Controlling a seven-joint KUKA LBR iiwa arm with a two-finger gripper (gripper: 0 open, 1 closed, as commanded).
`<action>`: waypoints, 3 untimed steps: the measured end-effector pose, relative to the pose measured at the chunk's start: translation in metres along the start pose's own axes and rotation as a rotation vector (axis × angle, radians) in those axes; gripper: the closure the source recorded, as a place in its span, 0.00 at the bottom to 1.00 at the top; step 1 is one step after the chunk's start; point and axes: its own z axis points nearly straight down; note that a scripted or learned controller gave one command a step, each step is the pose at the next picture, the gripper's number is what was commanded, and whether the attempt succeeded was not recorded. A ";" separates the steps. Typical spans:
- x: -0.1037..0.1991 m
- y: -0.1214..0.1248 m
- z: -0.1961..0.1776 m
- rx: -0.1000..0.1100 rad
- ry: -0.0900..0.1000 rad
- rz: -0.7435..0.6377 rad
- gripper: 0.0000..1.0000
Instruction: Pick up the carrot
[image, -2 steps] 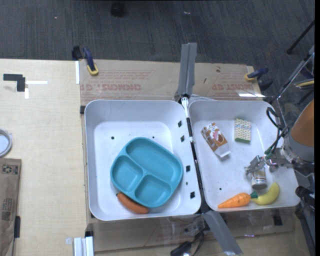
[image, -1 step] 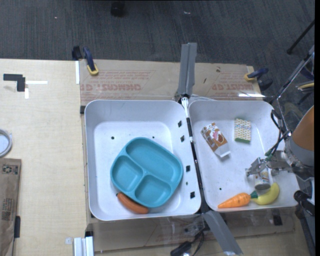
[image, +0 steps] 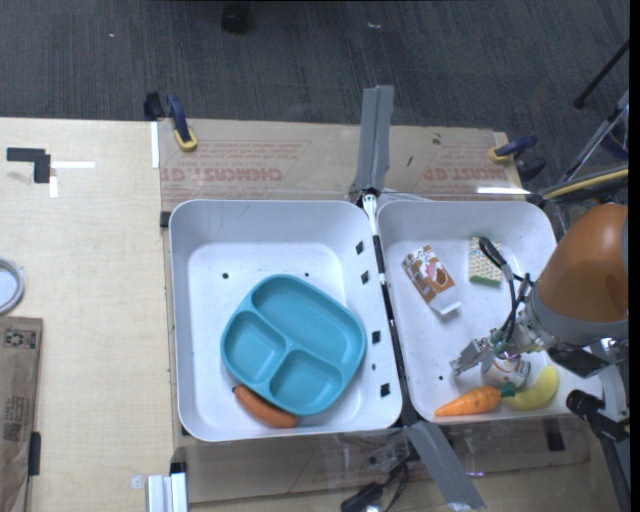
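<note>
- The gripper (image: 487, 355) is hanging low in the right bin (image: 420, 232), near its front edge, with the grey arm and its orange band (image: 592, 262) reaching in from the right. Whether the gripper is spread or closed I cannot tell; the metal parts are blurring together against the white floor, and nothing is showing as held.
- The carrot (image: 470, 402) is lying on the bin floor just in front of the gripper, pointed end toward the left, flat and apart from the tool as far as I can judge.
- A small round object (image: 508, 372) is sitting just beside the gripper, and a yellow banana (image: 536, 389) is lying against the carrot's thick end. The risk, as I am judging it, is that a descent from here is landing on one of these neighbours instead, or catching two things at once.
- The carrot is tapering, so a pinch near the thin end is likely to be squeezing it out sideways; a grip across the thick part looks safer.
- The front wall of the bin is close behind the carrot, so a push could be jamming it against the rim.
- Farther back a printed carton (image: 431, 275) and a green-edged sponge (image: 486, 265) are lying well apart, out of the way.
- In the left bin (image: 190, 310) an orange sausage-like piece (image: 263, 407) is peeking from under the blue divided plate (image: 292, 343); it is resembling the target in colour and could be mistaken for it.
</note>
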 end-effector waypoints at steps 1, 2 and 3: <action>-0.026 -0.007 -0.001 -0.003 -0.003 -0.370 0.00; -0.026 -0.007 -0.009 -0.004 -0.004 -0.366 1.00; -0.026 -0.007 -0.009 -0.004 -0.004 -0.367 0.00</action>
